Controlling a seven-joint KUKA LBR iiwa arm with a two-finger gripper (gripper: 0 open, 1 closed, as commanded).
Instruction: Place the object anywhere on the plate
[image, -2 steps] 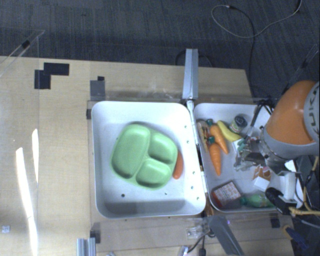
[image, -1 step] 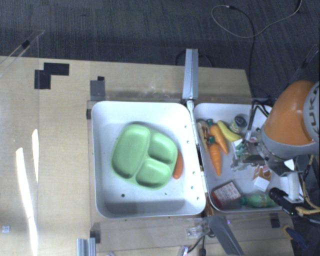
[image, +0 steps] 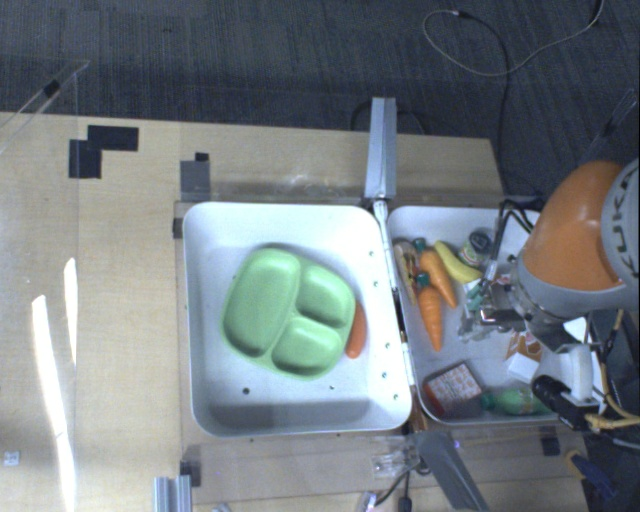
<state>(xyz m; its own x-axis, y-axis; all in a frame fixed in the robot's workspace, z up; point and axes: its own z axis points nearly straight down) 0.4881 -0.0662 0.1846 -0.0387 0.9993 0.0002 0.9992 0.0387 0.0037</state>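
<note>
The green plate (image: 288, 312), with three compartments, lies in the left bin (image: 200, 300) at frame centre, and one carrot (image: 355, 333) rests against its right rim, outside the compartments. More candidates lie in the right bin (image: 470, 225): another carrot (image: 430, 312), a banana (image: 456, 262), a patterned card (image: 455, 385). The claw (image: 487, 303) hangs low over that bin; whether it is open, closed or gripping cannot be told. This looks like the picking stage; next comes a secure lift, then a carry leftward over the divider.

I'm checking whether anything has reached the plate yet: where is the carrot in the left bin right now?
In the camera view, that carrot lies in the left bin, against the right edge of the green divided plate, beside it rather than in a compartment.
</note>
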